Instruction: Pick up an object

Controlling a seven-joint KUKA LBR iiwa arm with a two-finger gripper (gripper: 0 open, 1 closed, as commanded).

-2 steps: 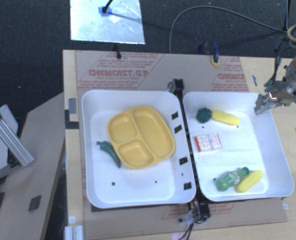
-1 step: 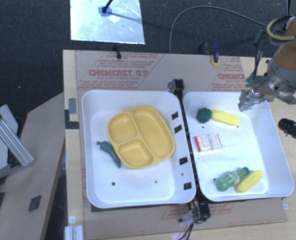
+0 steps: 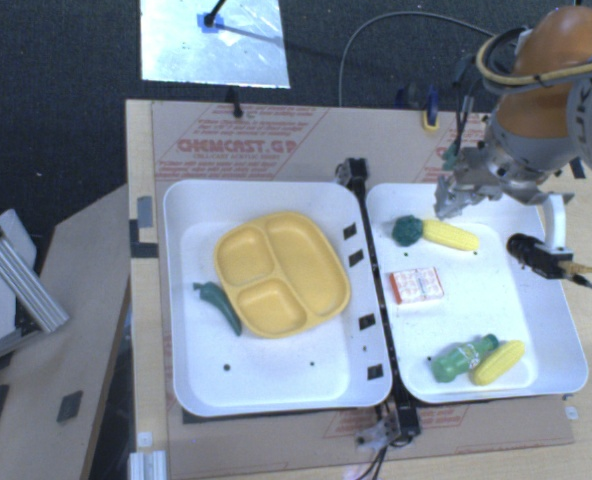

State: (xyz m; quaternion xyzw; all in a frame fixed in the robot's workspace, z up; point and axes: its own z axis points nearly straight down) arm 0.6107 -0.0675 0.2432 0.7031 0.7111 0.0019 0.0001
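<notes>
A: What is laid out, from the largest thing down?

B: Two white bins are set side by side. In the left bin (image 3: 191, 368) a yellow divided tray (image 3: 281, 271) is seen, with a green pepper (image 3: 219, 304) against its left edge. In the right bin (image 3: 566, 353) lie a corn cob (image 3: 451, 235) touching a dark green lump (image 3: 408, 230), a small red-and-white box (image 3: 416, 286), and — at the near side — a green bottle (image 3: 463, 358) beside a yellow piece (image 3: 499, 362).

A: And the gripper (image 3: 452, 200)?

B: It is poised at the far edge of the right bin, just above the corn cob's left end. Whether it is spread or closed cannot be told; nothing is seen held.

A: How would the cob handle?

B: It is judged light, stiff and bumpy — likely plastic. It would best be taken across its narrow middle, since the rounded sides may roll or slip.
</notes>
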